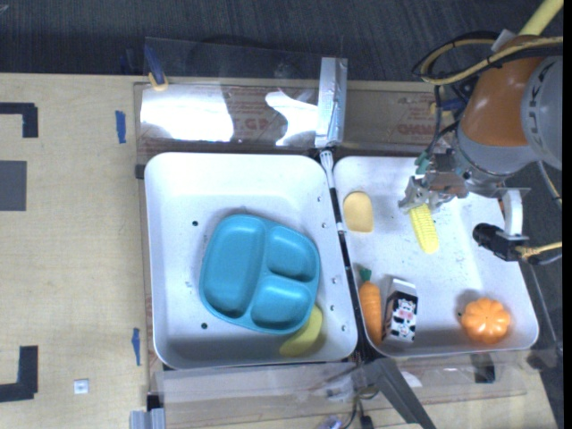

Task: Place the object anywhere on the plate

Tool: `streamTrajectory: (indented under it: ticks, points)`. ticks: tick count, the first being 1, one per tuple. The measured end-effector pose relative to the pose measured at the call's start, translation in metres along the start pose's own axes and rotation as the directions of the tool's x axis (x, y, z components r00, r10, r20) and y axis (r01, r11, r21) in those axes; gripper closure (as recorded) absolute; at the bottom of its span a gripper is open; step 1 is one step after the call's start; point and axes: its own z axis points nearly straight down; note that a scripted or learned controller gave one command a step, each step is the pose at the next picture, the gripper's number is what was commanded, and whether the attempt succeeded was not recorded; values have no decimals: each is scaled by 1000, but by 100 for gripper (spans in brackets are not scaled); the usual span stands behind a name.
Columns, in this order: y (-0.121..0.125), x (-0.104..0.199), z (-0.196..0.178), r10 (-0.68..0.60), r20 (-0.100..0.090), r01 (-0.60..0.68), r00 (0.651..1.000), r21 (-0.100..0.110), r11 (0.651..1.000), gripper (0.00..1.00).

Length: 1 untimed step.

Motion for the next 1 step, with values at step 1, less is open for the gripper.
streamTrajectory:
  ticks: [1]
  points:
    - [0, 0, 0, 0, 0, 0, 1000, 0, 1000, 0]
